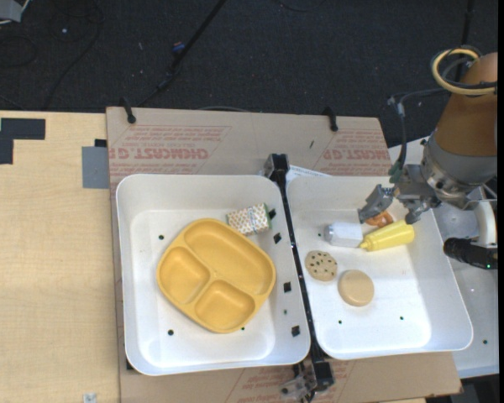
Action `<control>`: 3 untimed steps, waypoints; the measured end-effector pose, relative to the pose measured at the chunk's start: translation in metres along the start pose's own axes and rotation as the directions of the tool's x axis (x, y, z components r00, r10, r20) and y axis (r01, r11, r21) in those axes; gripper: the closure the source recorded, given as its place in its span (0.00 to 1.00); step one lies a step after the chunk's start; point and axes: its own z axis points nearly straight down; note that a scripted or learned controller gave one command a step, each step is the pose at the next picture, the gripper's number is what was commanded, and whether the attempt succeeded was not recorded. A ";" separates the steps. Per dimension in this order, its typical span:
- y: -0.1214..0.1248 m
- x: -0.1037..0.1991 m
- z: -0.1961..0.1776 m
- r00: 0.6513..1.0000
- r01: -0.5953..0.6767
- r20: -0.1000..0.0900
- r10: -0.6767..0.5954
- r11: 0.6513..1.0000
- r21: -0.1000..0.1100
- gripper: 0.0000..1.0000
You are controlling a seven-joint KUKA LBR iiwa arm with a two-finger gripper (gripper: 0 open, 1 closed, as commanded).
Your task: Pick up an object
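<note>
White plastic, twice over: two shallow bins side by side on a brown cardboard sheet, left bin at mid-frame, right bin toward the right of the frame. One yellow divided plate with three compartments, lying in the left bin, a little tilted in the picture. One small patterned packet just beside the plate's upper edge, close to the divider between the bins. Four things in the right bin: one yellow bottle on its side in the upper middle, one white tube-like item just left of it and touching or nearly so, one round spotted cookie below that, one plain tan disc just right of and below the cookie. One small orange piece right at the gripper's tips, kind unclear. One gripper, hanging at the upper right of the right bin, fingers spread apart with nothing visibly between them. Yellow bottle directly below the gripper, very near; contact not discernible. Cookie and disc further down and to the left, apart from it.
</note>
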 end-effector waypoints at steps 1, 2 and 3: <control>0.003 0.000 -0.008 1.000 0.002 0.002 -0.002 1.000 -0.014 0.00; -0.001 0.007 0.054 1.000 0.002 0.000 -0.002 1.000 -0.006 0.00; 0.007 0.005 0.113 1.000 0.002 0.005 -0.001 1.000 -0.015 0.00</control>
